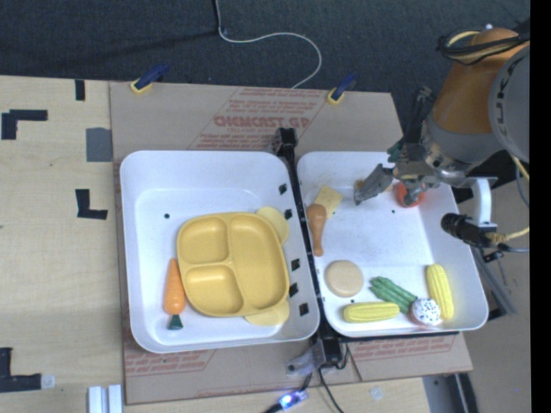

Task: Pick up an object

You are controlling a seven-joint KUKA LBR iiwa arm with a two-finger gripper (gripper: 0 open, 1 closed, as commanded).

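gripper [379, 181] grip unclear, over right bin [379, 239] with two corn cobs [439, 287].

Two shallow white bins sit side by side on a cardboard sheet [258, 119] atop a wooden bench [52, 231]. Blue clips [151, 77] hold the sheet's far edge, and a white cable [275, 40] loops across the dark carpet [103, 15] behind. Black tape marks [86, 203] dot the benchtop.

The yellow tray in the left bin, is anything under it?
Yes. Pale yellow pieces poke out from under the tray, one at its upper right and one at its lower edge. How far they run beneath is covered. A carrot lies beside it.
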